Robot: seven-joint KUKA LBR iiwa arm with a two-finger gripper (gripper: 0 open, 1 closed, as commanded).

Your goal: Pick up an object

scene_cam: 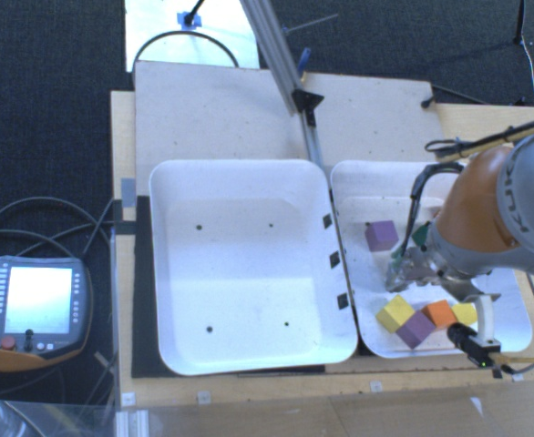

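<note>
Claw (402, 273) low in right bin (358, 182), state hidden by my wrist, cannot tell. Purple block (381, 235) at 11 o'clock, near. 4 blocks cluster at 5 o'clock: yellow block (396, 313) closest, likely easiest target.

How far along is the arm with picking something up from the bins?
Done: the tool is down in the right bin. In hand: nothing visibly gripped. Left: grasping and lifting; the purple block, yellow block and orange block lie on the bin floor.
</note>
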